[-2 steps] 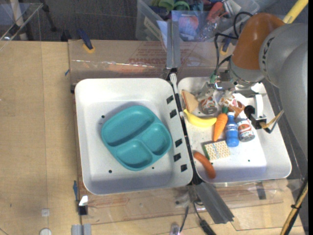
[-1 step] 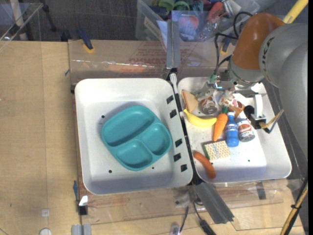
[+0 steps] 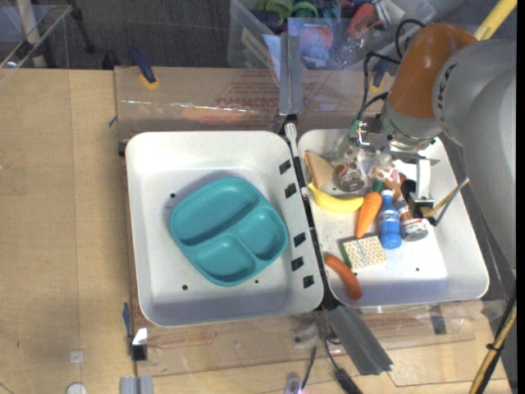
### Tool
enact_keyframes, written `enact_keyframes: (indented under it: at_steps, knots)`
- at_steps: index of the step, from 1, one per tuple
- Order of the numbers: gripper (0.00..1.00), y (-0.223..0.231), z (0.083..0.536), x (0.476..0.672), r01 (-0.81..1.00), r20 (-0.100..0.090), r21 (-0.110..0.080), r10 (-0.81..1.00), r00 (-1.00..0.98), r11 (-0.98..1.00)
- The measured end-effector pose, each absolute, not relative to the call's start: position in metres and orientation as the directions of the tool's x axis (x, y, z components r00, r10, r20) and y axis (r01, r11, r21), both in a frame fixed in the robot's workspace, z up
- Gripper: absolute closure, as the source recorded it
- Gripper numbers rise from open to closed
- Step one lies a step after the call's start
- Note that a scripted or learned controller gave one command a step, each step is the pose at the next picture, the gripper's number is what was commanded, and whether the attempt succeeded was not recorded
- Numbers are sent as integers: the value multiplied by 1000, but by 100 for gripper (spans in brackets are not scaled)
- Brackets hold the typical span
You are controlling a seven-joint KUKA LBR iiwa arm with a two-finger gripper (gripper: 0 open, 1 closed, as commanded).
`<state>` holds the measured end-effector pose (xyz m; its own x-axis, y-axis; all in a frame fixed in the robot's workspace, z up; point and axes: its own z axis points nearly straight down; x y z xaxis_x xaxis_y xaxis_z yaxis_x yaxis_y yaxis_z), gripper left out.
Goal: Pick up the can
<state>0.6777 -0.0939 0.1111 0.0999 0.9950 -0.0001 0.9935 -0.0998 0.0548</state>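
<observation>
Grey arm (image 3: pixel 459 72) hides most of the tool (image 3: pixel 361 158) above the can (image 3: pixel 350 177); its grip state cannot be told.

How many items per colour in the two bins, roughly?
Teal: 1, divided plate in the left bin
Orange: 2, carrots
Yellow: 1, banana
Blue: 1, bottle
Total: 5 clear ones. The clutter under the gripper in the right bin is too jumbled to count.
</observation>
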Motion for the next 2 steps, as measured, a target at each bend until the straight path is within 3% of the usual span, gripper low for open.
enact_keyframes:
  at_steps: [1,2]
  knots:
    - [100,-95,131,682,993,-1,71,995,99,-99]
    - [0,-95,127,680,993,-2,63,995,99,-99]
